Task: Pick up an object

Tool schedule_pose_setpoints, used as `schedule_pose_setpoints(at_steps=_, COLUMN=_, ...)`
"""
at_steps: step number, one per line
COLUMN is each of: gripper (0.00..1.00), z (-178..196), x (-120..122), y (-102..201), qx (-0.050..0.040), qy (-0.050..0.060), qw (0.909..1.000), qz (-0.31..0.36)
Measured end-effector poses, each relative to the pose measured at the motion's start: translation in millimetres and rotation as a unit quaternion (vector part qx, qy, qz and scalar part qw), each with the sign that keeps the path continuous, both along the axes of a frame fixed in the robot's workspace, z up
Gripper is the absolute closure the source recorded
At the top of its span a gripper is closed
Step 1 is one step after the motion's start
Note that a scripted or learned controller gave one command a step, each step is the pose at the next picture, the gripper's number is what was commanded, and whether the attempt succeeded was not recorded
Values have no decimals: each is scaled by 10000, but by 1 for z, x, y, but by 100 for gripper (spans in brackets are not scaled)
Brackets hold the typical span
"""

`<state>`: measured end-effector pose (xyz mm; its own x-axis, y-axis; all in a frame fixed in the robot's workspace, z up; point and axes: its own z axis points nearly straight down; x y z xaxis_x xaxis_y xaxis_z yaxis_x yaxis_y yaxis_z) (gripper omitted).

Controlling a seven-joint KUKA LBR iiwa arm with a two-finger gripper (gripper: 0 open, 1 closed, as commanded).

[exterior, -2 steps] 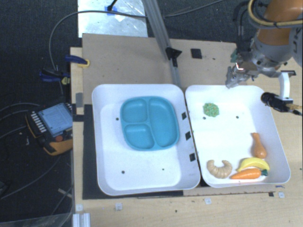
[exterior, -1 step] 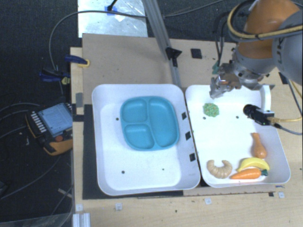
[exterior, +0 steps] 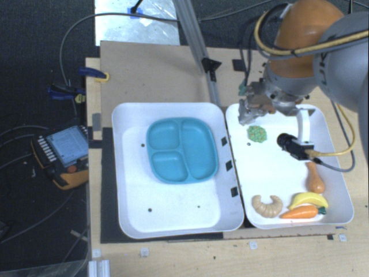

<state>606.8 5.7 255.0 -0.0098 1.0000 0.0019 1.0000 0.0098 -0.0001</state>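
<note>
I see the table (exterior: pixel 155 74), brown-topped, carrying two white bins: left bin (exterior: pixel 130 172) beside right bin (exterior: pixel 331 149).

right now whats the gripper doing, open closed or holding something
gripper: cannot be told whether open or closed; it sits at the far end of the right bin, just above the green object, and nothing shows in its grasp.
</note>
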Motion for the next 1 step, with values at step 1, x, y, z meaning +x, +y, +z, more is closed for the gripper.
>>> schedule_pose_setpoints(at_steps=1, gripper=100, z=-9, x=-17, y=39, qx=-3, qy=6, qw=10000, qz=-4)
